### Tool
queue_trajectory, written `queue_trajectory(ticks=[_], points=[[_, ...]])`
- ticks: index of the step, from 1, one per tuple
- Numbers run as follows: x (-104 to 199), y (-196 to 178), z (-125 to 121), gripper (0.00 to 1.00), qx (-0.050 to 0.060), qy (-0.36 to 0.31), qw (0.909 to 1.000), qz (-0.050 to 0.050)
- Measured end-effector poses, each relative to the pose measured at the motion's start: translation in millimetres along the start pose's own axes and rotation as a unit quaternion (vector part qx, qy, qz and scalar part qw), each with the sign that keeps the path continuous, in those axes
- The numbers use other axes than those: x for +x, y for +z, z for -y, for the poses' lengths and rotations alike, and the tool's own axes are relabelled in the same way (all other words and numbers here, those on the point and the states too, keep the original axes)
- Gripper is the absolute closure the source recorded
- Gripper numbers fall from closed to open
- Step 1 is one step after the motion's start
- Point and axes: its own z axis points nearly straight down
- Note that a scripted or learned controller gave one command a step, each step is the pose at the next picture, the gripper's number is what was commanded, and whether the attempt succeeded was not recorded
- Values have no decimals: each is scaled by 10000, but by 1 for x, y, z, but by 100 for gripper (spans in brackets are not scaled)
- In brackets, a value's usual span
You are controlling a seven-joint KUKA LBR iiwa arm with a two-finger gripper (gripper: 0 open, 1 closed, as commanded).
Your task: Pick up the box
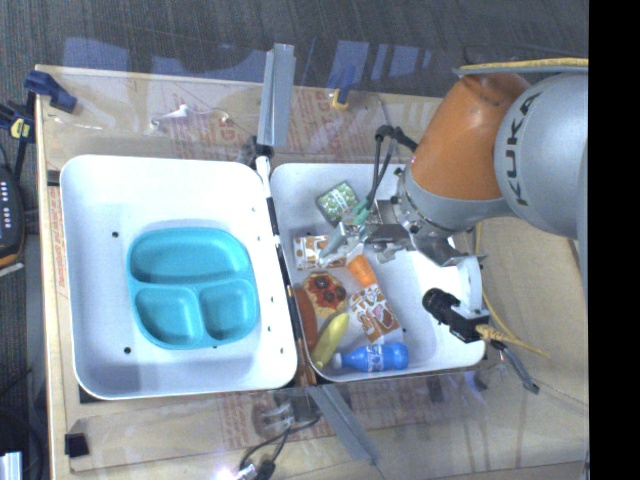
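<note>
Looming largest and highest over the bench, the grey arm (545, 148) with its orange band is reaching in from three o'clock and hanging its pincer (358, 236) over the upper middle of the right bin (410, 286). Whether the pincer is spread or pressed together is not showing at this slant, and nothing is visibly sitting in its grip. Just beside its tip, at nine o'clock from it, the box (312, 251), a small white and orange one, is lying on the bin floor close to the left wall. At eleven o'clock from the pincer a green packet (338, 202) is resting near the top of the bin. At six o'clock an orange piece (362, 270) is lying just below the tip, and farther that way a brown-and-white packet (375, 315) is lying tilted. A red patterned packet (325, 291) is sitting at seven o'clock, with a yellow banana (331, 338) below it and a blue bottle (375, 358) lying on its side along the bin's bottom wall. Well off at nine o'clock, the left bin (85, 258) is holding a blue tray (190, 286) with three compartments, lying flat in its middle.
</note>
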Motion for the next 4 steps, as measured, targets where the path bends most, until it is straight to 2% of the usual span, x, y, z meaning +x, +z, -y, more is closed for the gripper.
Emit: queue_trajectory(ticks=[1,2,3,4], points=[[-38,52,-63,0,0,5,10000,11],[-111,92,-125,0,-13,648,9979,4],[-95,150,-131,0,66,572,9983,5],[-93,140,-132,100,55,546,9985,-9]])
